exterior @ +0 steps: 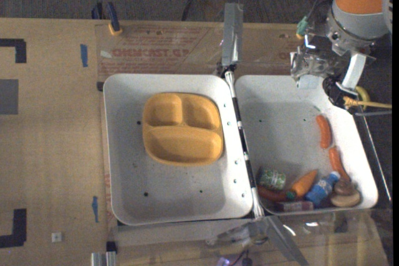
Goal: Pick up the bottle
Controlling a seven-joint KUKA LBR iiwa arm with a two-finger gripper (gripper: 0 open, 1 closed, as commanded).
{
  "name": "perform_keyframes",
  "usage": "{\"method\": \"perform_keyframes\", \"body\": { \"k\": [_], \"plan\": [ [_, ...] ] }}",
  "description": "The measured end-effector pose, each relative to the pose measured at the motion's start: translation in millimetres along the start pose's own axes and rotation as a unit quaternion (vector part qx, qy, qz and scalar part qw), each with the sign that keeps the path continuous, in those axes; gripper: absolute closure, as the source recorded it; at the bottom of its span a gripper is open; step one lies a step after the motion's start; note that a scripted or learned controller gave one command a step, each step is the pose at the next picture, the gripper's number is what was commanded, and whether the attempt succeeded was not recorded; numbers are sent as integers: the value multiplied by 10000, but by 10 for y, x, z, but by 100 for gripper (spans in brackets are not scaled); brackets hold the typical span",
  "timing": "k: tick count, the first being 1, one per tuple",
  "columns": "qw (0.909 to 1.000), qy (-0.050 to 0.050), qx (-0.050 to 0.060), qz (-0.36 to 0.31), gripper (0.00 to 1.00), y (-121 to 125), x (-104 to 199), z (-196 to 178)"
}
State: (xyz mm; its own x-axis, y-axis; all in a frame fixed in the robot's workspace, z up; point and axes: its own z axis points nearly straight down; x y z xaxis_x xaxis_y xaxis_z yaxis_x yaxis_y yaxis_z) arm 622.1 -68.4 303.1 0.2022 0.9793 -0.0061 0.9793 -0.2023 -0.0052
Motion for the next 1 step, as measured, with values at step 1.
{"method": "perform_keyframes", "body": {
  "k": [1],
  "plan": [
    [9993,22,-18,365,100,502,-204,-63]
  ]
}}
